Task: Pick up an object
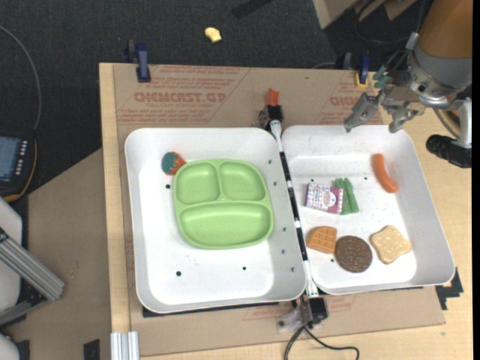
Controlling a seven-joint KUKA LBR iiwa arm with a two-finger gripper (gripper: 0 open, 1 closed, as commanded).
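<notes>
My gripper hangs above the far edge of the right bin, fingers spread open with nothing between them. Below it in that bin lie an orange sausage, a pink-and-white packet with a green piece against it, a waffle, a round brown cookie and a slice of toast. The sausage is the nearest item, just toward the front right of the gripper.
The left bin holds a green divided plate and a small red-and-teal object at its far left corner. Clamps sit at the back where the bins meet. A yellow scrap lies on the dark floor beyond the bench.
</notes>
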